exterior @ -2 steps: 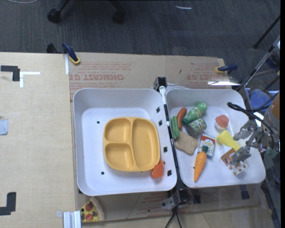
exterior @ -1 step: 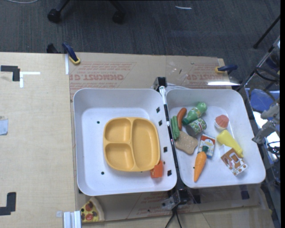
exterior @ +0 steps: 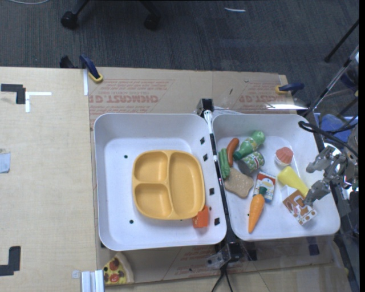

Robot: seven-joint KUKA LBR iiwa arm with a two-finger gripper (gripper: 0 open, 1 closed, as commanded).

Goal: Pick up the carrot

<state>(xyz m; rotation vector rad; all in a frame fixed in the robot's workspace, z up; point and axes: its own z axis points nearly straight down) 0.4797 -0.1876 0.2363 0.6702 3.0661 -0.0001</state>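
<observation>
Single fixed camera, mounted above the pale wooden tabletop (exterior: 45,171), looks down at a slant on two shallow white plastic bins (exterior: 108,188), mid-range.

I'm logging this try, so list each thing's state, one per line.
carrot: lying loose in right bin, ungripped
gripper: open, over right bin's right edge
yellow divided plate: flat in left bin
green bottle: lying on its side
small carton: lying flat by the gripper

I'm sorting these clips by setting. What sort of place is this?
Probably a robotics lab or test bench, not a kitchen. Two white bins sit on clamped cardboard, toy food such as a carrot fills the right one, and a chair base stands on carpet behind.
</observation>
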